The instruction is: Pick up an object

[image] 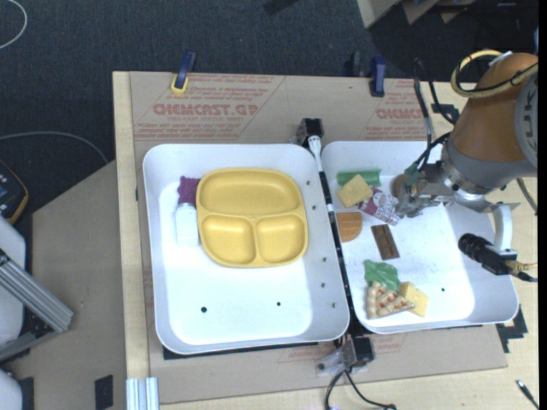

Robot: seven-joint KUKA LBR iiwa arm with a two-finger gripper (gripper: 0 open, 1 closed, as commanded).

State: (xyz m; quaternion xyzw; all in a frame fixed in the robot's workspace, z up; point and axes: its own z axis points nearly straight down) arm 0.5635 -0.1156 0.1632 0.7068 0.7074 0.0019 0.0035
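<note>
The camera view showed a small crinkled packet [381, 206], pink and white, lying in the upper part of the right bin [479, 301], and this looked the likeliest thing for the arm to take. The gripper [408, 196] sat low just to the packet's right, close enough that the two seemed to touch, though I could not tell whether the packet was between the fingers or only beside them, nor how wide the tool stood. The packet seemed to rest on the bin floor, so I judged the pick not yet done: the arm had reached its target, and the grasp and lift were still to come.

Around it lay a yellow wedge [354, 191] on a green piece [359, 178], just to the left. Below those were a round brown item [349, 225], a dark brown bar [386, 243], and near the front a green leafy piece [381, 272] above a pale knobbly cluster [382, 299] with a small yellow block [416, 298] touching it.

The left bin [248, 323] held a yellow divided tray [252, 214], with a purple thing [188, 189] and a white bottle-like thing [185, 224] tucked at its left side. The grey arm with its orange band [500, 75] came in from the right.
</note>
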